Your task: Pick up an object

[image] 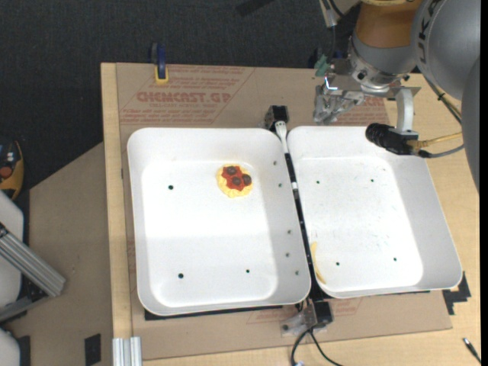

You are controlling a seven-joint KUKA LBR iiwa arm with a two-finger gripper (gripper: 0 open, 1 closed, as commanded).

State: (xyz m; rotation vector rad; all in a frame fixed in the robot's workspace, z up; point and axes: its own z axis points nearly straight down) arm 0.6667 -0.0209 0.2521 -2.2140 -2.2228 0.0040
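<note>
Two shallow white bins sit side by side on a brown board that covers the surface (198, 90), with red lettering printed across its far part. In the left bin (160, 265) lies the one loose thing to pick, a small round yellow object (235, 181) with red and dark spots on top. Taking the bin's centre as the hub of a clock face, it lies toward about one o'clock, near the far rim and nearer the divider side than the outer wall, touching no wall and lying flat on the white floor. The right bin (427, 227) has a speckled floor and a few small dark dots like those in its neighbour. The arm (396, 21), grey with an orange band, comes in from the two o'clock corner of the view, and its tool (333, 107) hangs above the board just beyond the far rim of the right bin, near that bin's eleven o'clock corner, well apart from the yellow object. Whether the tool stands wide or narrow I cannot tell, as its tip is small and cluttered. A blue clamp (159, 61) grips the board's far edge at about eleven o'clock of the left bin.
</note>
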